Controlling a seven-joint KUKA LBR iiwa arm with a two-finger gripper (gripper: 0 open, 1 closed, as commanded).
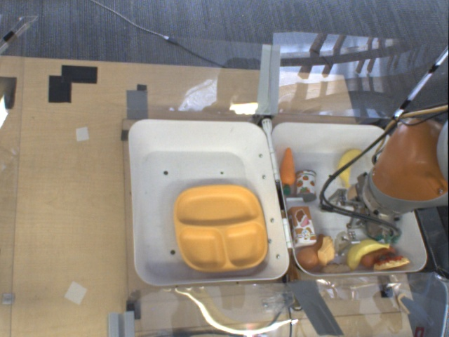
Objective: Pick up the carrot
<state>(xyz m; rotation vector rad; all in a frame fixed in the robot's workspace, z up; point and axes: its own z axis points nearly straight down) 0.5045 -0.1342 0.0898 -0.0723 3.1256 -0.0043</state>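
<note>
The carrot (287, 168) is orange with a green tip and lies upright along the left wall of the right bin (319, 137), near its back. My gripper (350, 238) hangs low over the front of the same bin, under the arm's orange band (412, 164). It sits to the right of and in front of the carrot, well apart from it, just above a banana (365, 252). The wrist and cables hide the gripper's tip.
A small printed can (306, 182) stands right beside the carrot. A carton (302, 225), a brown roll (313, 255), a pizza slice (390, 262) and a yellow fruit (349, 163) share the right bin. The left bin (147, 188) holds a yellow divided tray (220, 227).
</note>
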